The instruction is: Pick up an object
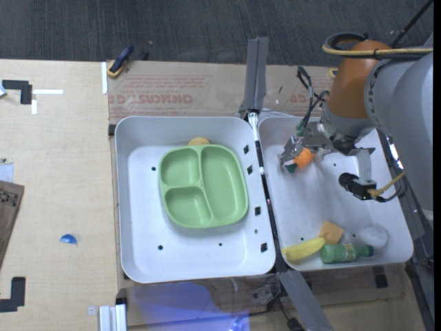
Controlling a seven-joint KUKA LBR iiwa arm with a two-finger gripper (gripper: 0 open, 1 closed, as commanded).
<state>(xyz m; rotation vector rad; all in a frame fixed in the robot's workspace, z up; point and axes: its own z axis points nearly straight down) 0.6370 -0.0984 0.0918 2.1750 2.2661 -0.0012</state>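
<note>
**Orange piece sits between the pincer's fingers, high in the right bin**

The gripper [295, 158] hangs over the upper part of the right bin [393, 205], and a small orange object [302, 158] shows between its fingertips; the fingers look clenched on it, though the view is too small to show how firm the hold is. A touch of green shows at the object's lower left end, just below the fingertips.

Below the pincer and well apart from it, along the bin's near edge, lie a yellow banana [304, 249], a green bottle [346, 252] on its side, and a tan block [332, 232] just above them. To the pincer's left, across the divider, the left bin [138, 240] holds a green divided plate [204, 185].

The orange piece appears light and rounded, probably a smooth plastic toy, so it may slip or twist out under a pinch near its end. A grip across its thickest middle would serve best. Whether it is clear of the bin floor, I cannot tell.
</note>
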